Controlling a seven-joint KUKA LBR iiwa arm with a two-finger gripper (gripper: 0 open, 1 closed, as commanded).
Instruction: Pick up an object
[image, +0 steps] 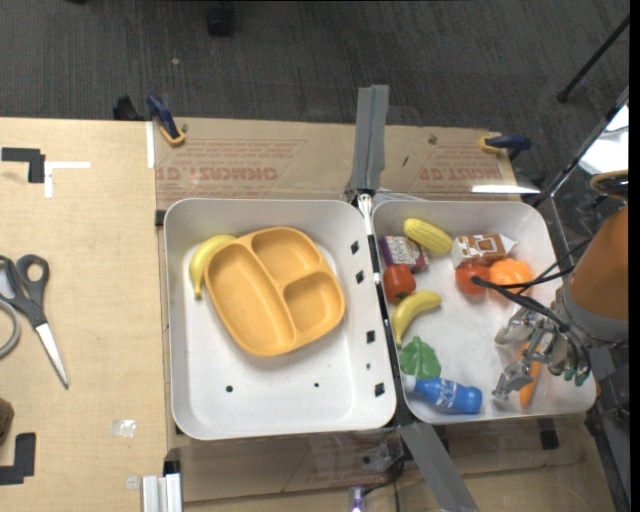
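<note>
A blue bottle (447, 396) lay nearest the viewer, on its side against the front wall of the right bin (470, 203), a short way left of the gripper (516, 378). Far to the gripper's left, outside both bins, a pair of scissors (35, 310) rested on the wooden bench. Well left of the gripper, the left bin (265, 425) held a yellow divided plate (275, 290) with a banana (205, 258) partly tucked under its far-left edge. In the right bin, left of the gripper, sat a green toy (418, 357) and a small banana (414, 310). Further back and left were a red piece (398, 281) and a yellow corn-like piece (428, 236). Behind the gripper were a brown packet (480, 246) and an orange fruit (510, 272). The gripper hung low over the bin's front right corner, and whether it was open or closed could not be told. A slim orange carrot-shaped toy (528, 386) stood just beside it, on its right, seemingly touching it, but nothing showed that it was held. This looked the likeliest thing to pick up. It was probably a light, hollow plastic toy, stiff rather than soft, with a smooth skin that could slip. It was narrow and tapered, so the safest hold would be across its thicker middle, square to its length. A grip near the thin tip would likely let it pivot or squirt free.
</note>
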